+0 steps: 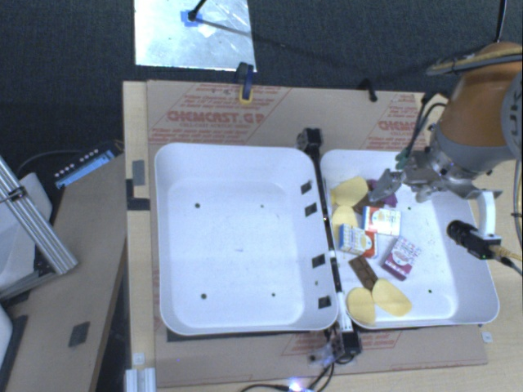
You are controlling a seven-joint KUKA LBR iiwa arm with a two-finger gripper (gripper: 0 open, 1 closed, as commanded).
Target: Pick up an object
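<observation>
Note the table (270,104) carrying two white bins side by side; the left bin (237,235) lies apart from the work; the right bin (466,292) holds the objects, clustered along its left half: yellow pieces (351,193), a red-and-white packet (382,220), a purple-printed packet (402,256), a brown bar (364,273). The arm (482,109) reaches in from the right; its gripper (391,184) hangs over the far part of the cluster; you cannot tell whether the jaws are apart or together. Judge this the approach step; next, descend onto one object and close.
</observation>
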